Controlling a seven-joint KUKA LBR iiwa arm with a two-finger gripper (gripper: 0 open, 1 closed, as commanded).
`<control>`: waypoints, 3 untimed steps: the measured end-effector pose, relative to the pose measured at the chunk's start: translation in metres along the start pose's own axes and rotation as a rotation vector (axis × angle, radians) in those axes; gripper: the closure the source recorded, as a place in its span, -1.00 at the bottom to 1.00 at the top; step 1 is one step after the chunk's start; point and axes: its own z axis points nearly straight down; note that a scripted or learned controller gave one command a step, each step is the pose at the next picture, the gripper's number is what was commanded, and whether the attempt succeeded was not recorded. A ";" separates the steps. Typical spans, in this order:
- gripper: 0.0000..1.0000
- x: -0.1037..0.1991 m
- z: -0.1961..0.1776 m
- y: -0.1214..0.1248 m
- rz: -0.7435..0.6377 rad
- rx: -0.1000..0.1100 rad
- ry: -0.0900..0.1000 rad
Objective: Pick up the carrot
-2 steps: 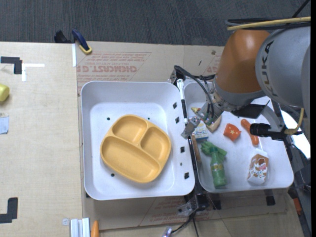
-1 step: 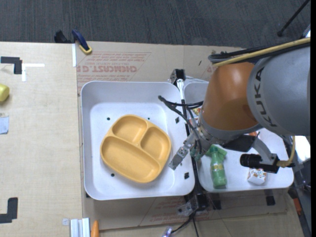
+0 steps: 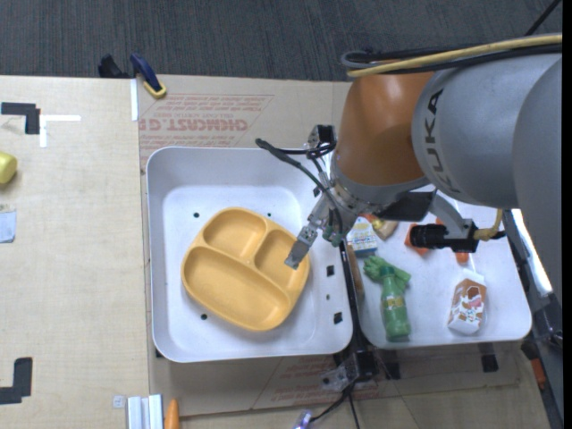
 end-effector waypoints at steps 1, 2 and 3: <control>-1.00 0.078 0.099 0.031 -0.033 -0.002 0.000; 1.00 0.072 0.087 0.032 -0.026 -0.009 -0.013; 1.00 0.100 -0.174 0.032 0.271 -0.001 -0.002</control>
